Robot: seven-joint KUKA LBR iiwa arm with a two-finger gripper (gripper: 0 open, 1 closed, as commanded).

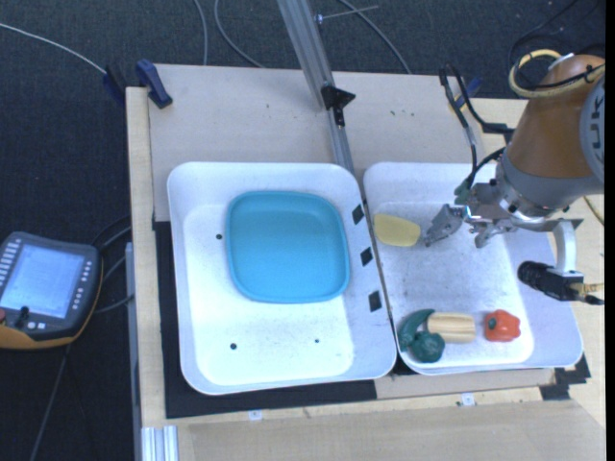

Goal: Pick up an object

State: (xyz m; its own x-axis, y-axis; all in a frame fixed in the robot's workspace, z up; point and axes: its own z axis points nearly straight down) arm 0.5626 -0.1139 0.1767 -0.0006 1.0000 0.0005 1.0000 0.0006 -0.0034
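Reaching in from the right, the arm is holding its pincer [462, 229] over the right bin [423, 286], fingers spread apart and gripping nothing, just beside a yellow object [396, 230]. A green piece [421, 336], a tan block [452, 327] and a red pepper [501, 326] are lying along the near edge. A blue plate [288, 246] is sitting in the left bin [192, 257].

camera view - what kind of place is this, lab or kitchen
Most likely a robotics lab: a robot arm reaches over two white bins on a bench, a teach pendant sits beside it, and cables trail across the carpet.
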